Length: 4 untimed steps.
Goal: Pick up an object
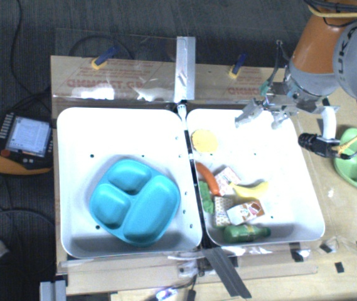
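Fingers spread, nothing pinched, held above right bin's far edge. Yellow disc lies isolated at left; should be targeted over near-side clutter.

Even overhead light is washing out my white bins; glare is streaking the plastic sheet; edges are softening slightly.

A single fixed camera looks down on the bench from above at a slant, far enough back to take in both white bins whole: the left bin fills the frame's centre-left and the right bin its centre-right. Dark floor shows along the top and left of the frame. The arm enters from the upper right corner.
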Motion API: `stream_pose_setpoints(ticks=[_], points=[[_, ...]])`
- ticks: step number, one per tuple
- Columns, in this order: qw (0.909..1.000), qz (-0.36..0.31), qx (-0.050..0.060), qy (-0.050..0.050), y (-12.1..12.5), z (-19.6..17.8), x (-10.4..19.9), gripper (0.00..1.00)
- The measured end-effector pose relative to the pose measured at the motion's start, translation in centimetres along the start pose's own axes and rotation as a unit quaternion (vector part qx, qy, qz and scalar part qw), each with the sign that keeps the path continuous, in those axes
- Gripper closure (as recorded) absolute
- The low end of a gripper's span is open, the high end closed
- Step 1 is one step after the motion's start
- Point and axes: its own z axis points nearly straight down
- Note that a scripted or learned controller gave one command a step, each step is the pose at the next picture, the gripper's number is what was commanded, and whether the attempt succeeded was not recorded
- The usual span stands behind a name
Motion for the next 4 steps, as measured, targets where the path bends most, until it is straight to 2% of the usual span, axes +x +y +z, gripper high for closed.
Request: stream_pose_setpoints(ticks=[1,2,3,4], points=[[0.9999,-0.015,0.001,0.000,-11.5,6.3,-1.1,0.00],[0.9992,-0.039,-0.001,0.000,-11.0,14.1,-2.5,0.00],[0.9995,0.029,-0.008,-0.003,-11.0,14.5,1.3,0.00],[0.9996,0.028,-0.007,-0.002,-11.0,13.8,1.5,1.00]])
